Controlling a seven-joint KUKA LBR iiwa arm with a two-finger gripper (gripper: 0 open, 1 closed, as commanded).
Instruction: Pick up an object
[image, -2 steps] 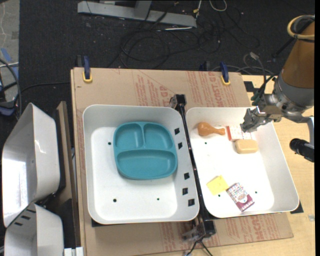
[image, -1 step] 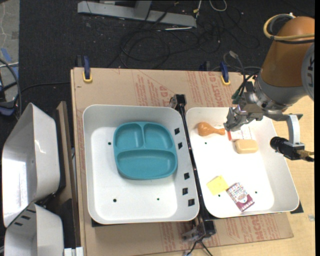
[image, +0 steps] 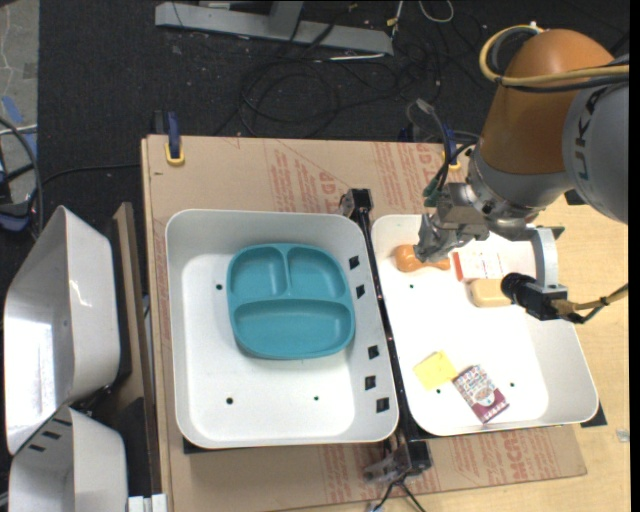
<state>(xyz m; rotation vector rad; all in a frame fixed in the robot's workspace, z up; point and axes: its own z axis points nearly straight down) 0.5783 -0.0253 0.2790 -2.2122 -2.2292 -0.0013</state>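
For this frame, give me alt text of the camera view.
The arm's tool hangs low over an orange object at the right bin's back edge. A yellow block lies nearer; a teal divided plate sits in the left bin.

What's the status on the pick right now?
Tool low in right white bin, beside small orange object. No visible grasp. Tan block and white card close by.

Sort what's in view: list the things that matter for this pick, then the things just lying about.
In play:
gripper
orange object beside it, right bin

Lying about:
teal divided plate, left bin
yellow block
patterned packet
tan block
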